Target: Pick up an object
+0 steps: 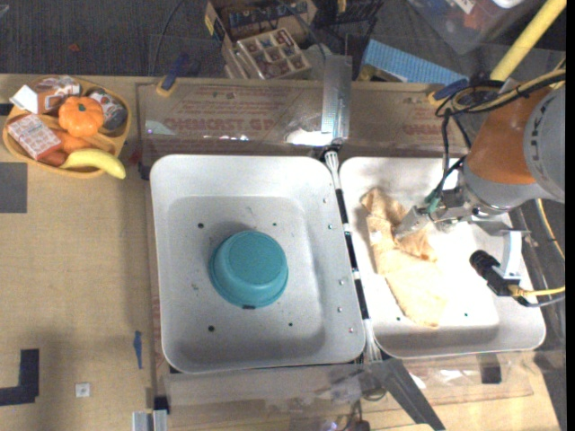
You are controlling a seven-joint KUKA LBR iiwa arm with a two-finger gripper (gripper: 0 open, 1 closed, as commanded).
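Cloth, a crumpled beige rag (402,263), lies in the right shallow white plastic bin (512,330), stretching from about 11 o'clock down toward 6 o'clock of that bin's floor. The two-finger gripper (420,223) is down at the cloth's upper part, at roughly 10 o'clock in the bin; how far its claw is open cannot be told. At 9 o'clock, the left white bin (180,196) holds an overturned teal plastic bowl (250,268). A brown cardboard strip (225,119) at 12 o'clock bears faint, unreadable red lettering.
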